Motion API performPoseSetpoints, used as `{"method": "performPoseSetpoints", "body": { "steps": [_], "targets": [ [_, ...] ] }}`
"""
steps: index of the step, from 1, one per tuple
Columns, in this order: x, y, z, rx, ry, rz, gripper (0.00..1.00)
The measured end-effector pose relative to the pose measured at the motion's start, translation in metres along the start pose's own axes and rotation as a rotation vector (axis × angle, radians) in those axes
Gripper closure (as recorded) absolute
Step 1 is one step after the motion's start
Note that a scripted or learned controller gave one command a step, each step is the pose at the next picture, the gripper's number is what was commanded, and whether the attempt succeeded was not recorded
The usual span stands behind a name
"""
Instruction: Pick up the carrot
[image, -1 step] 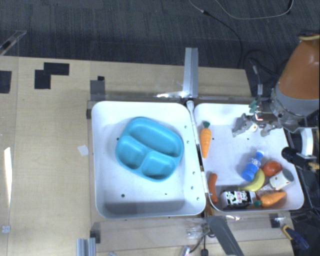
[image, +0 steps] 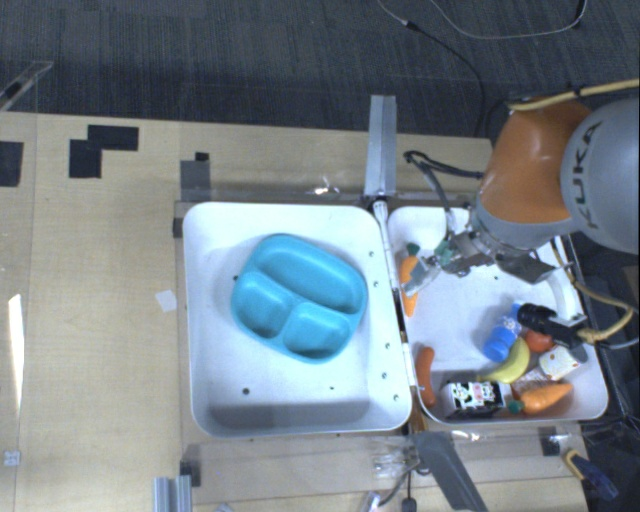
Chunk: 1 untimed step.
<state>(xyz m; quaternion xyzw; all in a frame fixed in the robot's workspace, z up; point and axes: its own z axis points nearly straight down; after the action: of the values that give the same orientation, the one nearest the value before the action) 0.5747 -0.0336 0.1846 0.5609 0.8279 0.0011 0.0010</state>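
The carrot (image: 408, 272) lies in the right bin (image: 455, 325), just right of the blue plate (image: 298, 295) and across the wall that parts the two bins, so close to that wall that it looks to touch it. It shows as a small orange body with a bit of green at its far end, lying roughly along the wall. The gripper (image: 437, 262) hangs just right of the carrot, on the side away from the blue plate; from this angle I cannot tell whether it is released or clenched, nor whether it has anything in it.

The carrot looks like a toy: probably light, stiff, and smooth enough to slip. Its taper makes the thick middle the best place to take hold, pinched across its width rather than at the thin tip or the green top.

The bin floor is smooth white plastic, so a nudged carrot would likely skate. Room is tight on the side toward the blue plate, where the wall leaves little gap. The side away from it is bare floor. Farther right of the blue plate, well apart from the carrot, sit a banana (image: 510, 362), a blue object (image: 499, 341) and other clutter; none crowds the approach
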Motion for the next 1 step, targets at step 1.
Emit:
{"method": "performPoseSetpoints", "body": {
  "steps": [1],
  "targets": [
    [-0.0564, -0.0449, 0.0945, -0.008, -0.007, -0.106, 0.00]
  ]
}}
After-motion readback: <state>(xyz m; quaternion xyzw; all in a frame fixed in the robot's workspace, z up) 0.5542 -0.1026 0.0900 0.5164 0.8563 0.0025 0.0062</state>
